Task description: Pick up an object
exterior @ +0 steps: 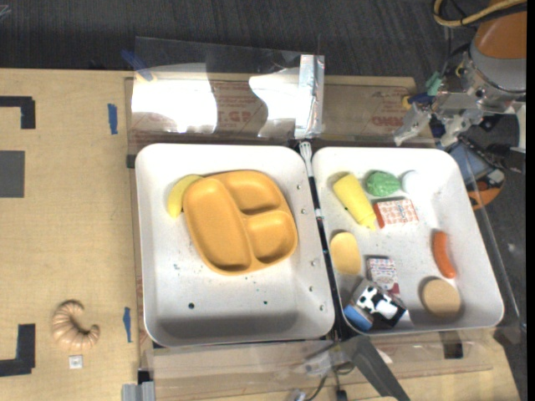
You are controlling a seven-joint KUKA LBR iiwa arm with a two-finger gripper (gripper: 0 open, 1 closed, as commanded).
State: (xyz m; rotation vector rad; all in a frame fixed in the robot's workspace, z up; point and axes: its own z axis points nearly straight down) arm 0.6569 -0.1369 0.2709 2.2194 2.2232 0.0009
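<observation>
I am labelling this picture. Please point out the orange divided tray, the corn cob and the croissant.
orange divided tray (238,220), camera view, middle of the tray.
corn cob (354,200), camera view, middle of its length.
croissant (75,325), camera view, centre of its curved body.

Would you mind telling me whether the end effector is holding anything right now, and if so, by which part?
Nothing is held: the end effector hangs above the right bin's far rim with nothing between its fingers.
</observation>
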